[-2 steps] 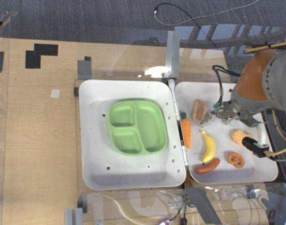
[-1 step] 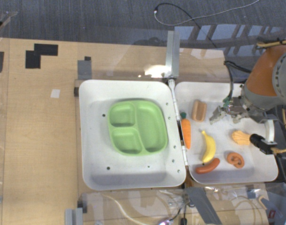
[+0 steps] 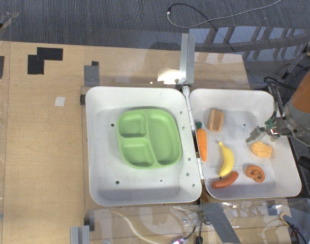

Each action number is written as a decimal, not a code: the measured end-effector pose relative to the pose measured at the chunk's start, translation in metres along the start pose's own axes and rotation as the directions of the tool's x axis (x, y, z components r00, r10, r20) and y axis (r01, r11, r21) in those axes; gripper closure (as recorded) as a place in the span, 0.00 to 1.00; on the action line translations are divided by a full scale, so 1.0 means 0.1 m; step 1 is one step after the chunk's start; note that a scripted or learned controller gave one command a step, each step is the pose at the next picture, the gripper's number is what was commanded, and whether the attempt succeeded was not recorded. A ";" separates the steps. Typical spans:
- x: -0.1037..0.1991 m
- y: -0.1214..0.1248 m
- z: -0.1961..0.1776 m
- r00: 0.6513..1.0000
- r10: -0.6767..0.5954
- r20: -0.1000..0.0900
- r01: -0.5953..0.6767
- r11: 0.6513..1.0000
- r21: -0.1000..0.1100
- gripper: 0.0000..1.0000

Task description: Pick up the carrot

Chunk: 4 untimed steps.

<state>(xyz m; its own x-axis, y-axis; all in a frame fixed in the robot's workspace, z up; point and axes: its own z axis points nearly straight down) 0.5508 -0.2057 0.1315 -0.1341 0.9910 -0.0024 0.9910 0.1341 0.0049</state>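
While the arm reaches in over the right edge of the right bin, its gripper hangs above the white floor of that bin, just above the cheese-coloured wedge and well apart from the carrot. Whether the gripper is spread or pressed together cannot be told, since the tips are small and blurred; nothing shows between them. The carrot lies against the left wall of the right bin, about midway along it, lengthwise with its green top toward the far edge and its point toward the near edge. Just beside it to the right lies a banana, and at the banana's near end a red sausage lies slantwise close to the near edge. A brown pretzel sits toward the near right corner, below the wedge. A tan bread slice rests toward the far edge, right of the carrot's top. The left bin carries a green divided tray at its middle.
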 end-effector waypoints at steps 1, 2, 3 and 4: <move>0.00 0.00 0.00 1.000 0.000 0.000 0.000 1.000 0.000 0.00; 0.00 0.00 0.00 1.000 0.000 0.000 0.000 1.000 0.000 0.00; 0.00 0.00 0.00 1.000 0.000 0.000 0.000 1.000 0.000 0.00; 0.00 0.00 0.00 1.000 0.000 0.000 0.000 1.000 0.000 0.00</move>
<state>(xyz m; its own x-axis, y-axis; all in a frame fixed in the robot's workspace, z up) 0.5508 -0.2055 0.1314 -0.1341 0.9910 -0.0021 0.9910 0.1341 0.0049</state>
